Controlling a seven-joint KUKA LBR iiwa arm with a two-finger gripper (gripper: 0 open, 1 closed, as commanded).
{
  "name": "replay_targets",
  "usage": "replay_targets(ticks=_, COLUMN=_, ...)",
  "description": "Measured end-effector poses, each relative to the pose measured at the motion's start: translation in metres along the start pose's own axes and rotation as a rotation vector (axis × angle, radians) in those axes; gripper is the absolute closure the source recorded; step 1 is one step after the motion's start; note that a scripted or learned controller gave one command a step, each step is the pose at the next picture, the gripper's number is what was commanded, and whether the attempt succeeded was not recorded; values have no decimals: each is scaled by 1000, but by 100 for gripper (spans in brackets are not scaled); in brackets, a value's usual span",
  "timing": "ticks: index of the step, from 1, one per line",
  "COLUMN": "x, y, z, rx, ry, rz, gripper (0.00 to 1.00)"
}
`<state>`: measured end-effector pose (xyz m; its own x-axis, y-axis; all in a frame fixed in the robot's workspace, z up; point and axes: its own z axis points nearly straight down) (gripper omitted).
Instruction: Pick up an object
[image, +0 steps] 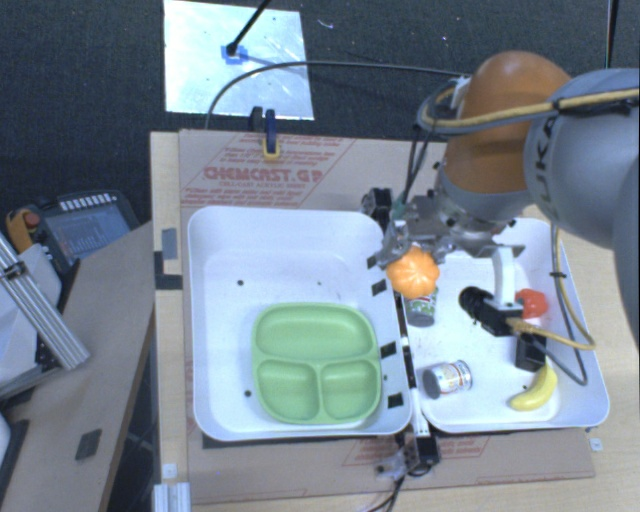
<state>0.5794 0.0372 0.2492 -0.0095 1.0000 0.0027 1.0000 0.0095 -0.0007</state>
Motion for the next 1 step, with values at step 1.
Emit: replay_targets(ticks=1, x=52, y=-25, z=17, rx=2, ry=0, rz=0, gripper=100)
